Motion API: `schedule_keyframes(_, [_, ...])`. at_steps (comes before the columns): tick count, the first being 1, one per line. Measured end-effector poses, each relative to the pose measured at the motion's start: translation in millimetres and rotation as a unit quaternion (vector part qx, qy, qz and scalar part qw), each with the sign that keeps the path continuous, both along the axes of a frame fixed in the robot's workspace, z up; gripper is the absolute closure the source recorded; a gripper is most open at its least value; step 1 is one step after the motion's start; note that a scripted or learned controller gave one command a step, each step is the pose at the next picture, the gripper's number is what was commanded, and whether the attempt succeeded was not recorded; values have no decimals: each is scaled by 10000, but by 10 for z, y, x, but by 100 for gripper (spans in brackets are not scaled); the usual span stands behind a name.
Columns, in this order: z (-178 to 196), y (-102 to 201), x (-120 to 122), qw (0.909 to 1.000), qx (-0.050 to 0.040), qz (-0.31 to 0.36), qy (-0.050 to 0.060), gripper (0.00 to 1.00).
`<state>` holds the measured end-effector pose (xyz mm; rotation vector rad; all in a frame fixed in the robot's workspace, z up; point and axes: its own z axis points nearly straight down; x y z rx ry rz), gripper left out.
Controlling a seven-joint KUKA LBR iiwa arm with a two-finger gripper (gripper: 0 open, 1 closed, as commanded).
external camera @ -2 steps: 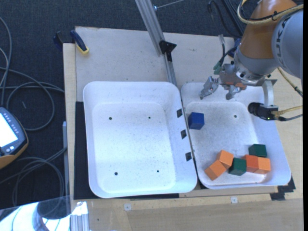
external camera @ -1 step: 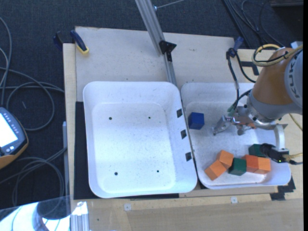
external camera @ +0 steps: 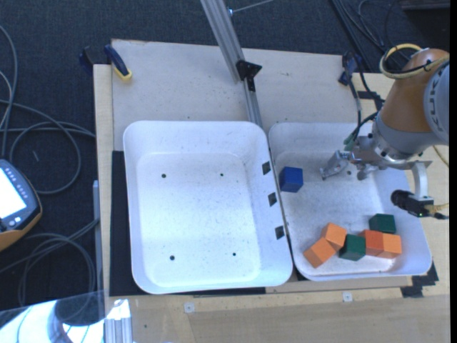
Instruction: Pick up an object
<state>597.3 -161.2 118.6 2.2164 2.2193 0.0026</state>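
From above, the gripper (external camera: 334, 167) hangs over the right bin (external camera: 314, 138), toward its far half, with the grey arm (external camera: 414, 113) reaching in from the right. Whether the gripper is open or closed I cannot tell, since the metal parts blur together; nothing shows held in it.

The blue cube (external camera: 290, 179) lies just left of the gripper and slightly nearer the camera, close to the wall the right bin shares with the left bin (external camera: 143, 138). It sits alone, apart from the other blocks.

Those blocks, orange ones (external camera: 328, 243) and green ones (external camera: 383, 224), crowd together in the near right corner, well apart from the gripper.

The cube looks like the nearest target: a short shift left, then down. Being square, it has no long axis to line up with.
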Motion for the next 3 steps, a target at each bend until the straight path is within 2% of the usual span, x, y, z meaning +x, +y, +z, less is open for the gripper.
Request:
schedule_keyframes(1, [-153, 463, 365, 10000, -9, 7, -48, 0])
schedule_keyframes(2, [-156, 451, 348, 10000, 2, -5, -29, 0])
schedule_keyframes(3, [-91, -309, 431, 10000, -11, -31, 4, 0])
